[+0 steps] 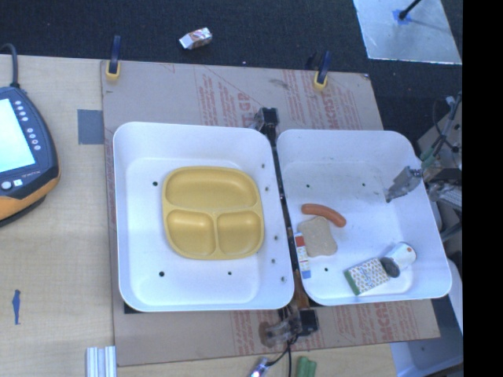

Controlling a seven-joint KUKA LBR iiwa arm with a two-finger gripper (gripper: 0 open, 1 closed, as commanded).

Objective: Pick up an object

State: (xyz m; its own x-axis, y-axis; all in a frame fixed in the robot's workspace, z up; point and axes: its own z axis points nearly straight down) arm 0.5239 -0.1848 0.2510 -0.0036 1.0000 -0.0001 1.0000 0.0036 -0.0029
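- While my pincer (pixel 405 181) hangs over the right bin's (pixel 355 151) far edge, I cannot tell its state.
- Sausage (pixel 323 214) lies well apart.

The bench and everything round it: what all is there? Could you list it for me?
bins: two, white, side by side on the cardboard
tray: one, yellow, three compartments, in the left bin
sausage: one, orange-red, in the right bin
bread slice: one, tan, right bin, just below the sausage
packet: one, white with red and blue, at the right bin's left wall
sponge: one, green-speckled, right bin's near edge
white bottle: one, touching the sponge's right end
cardboard: one sheet, brown, under the bins
clamps: two, yellow, at the cardboard's far edge
pendant: one, orange and grey, far left
wrapper: one, on the dark floor
gripper: one, grey, over the right bin's right side
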